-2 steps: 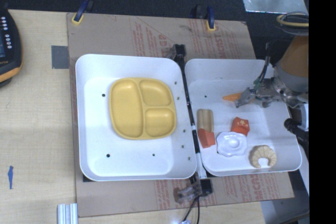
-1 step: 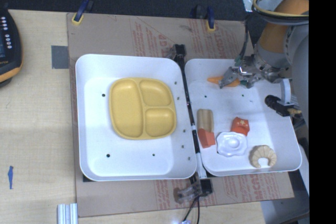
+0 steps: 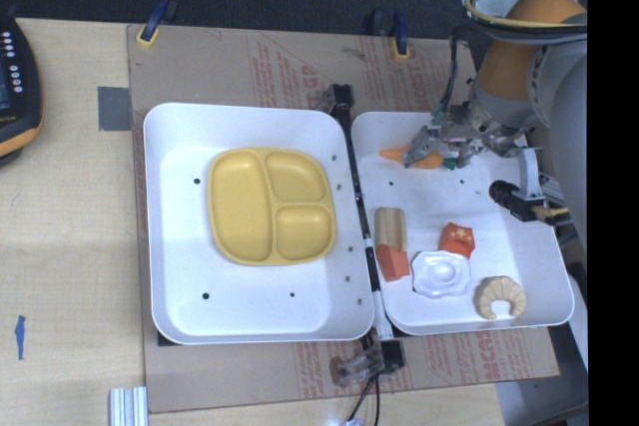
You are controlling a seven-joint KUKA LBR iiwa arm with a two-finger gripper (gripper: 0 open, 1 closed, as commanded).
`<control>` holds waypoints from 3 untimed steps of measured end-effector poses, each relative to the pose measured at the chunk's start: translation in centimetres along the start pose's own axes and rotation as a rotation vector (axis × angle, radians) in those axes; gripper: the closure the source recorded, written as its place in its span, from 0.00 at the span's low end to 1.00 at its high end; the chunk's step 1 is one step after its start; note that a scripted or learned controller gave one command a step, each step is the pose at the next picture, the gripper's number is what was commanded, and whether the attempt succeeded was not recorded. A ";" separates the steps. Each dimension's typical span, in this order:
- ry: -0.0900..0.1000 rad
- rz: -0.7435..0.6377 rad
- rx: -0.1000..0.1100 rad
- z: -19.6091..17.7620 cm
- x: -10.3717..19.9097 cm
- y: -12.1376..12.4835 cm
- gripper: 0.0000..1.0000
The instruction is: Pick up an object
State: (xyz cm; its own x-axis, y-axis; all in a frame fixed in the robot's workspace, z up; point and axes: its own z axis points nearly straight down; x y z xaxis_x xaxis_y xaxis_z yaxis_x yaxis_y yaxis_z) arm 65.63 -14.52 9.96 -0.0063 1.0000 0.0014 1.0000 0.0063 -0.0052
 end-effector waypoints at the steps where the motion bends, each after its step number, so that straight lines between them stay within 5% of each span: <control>1: -0.004 0.006 -0.005 -1.4 -4.7 0.0 0.00; 2: 0.002 -0.001 0.005 1.0 0.5 -5.0 0.00; 3: -0.002 -0.001 -0.002 0.7 -2.3 0.1 0.00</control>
State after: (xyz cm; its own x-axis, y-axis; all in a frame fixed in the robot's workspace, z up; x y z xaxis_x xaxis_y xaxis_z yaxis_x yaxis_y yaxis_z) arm 65.76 -16.86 9.24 -0.0075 1.0000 -0.0011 1.0000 0.0075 -0.0030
